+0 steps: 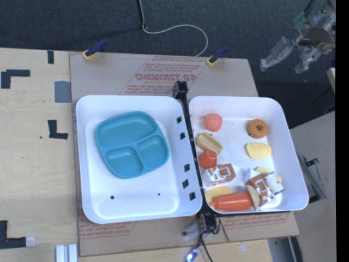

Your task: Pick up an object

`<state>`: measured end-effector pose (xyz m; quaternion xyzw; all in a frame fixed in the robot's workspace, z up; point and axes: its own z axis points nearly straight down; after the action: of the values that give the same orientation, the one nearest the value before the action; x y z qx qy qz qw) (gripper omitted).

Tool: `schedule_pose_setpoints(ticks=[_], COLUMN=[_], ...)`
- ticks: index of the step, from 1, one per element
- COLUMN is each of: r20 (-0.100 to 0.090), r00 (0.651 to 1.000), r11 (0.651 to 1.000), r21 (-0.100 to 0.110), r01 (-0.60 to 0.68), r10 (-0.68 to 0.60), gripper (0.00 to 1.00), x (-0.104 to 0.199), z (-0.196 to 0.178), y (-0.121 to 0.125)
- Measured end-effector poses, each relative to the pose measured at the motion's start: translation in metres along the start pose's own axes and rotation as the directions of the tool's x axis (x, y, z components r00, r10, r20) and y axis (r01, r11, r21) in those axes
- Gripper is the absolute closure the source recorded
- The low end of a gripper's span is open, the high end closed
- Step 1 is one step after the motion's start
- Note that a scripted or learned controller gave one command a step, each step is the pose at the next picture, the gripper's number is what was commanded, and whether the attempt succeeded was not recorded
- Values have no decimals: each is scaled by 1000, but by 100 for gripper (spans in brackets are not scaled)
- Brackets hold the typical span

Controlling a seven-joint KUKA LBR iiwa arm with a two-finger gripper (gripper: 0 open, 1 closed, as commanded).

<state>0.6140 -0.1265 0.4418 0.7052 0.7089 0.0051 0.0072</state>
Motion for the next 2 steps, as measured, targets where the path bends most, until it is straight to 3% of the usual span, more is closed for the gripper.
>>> schedule_pose_setpoints(ticks=[1,2], r20=[0,-5], r00=[1000,1000], r11=[1000,1000], r21=[17,18], r01=[-4,-2], r10=[4,3], gripper=[100,100], x=[-2,31], z=[1,-1], y=[0,-96])
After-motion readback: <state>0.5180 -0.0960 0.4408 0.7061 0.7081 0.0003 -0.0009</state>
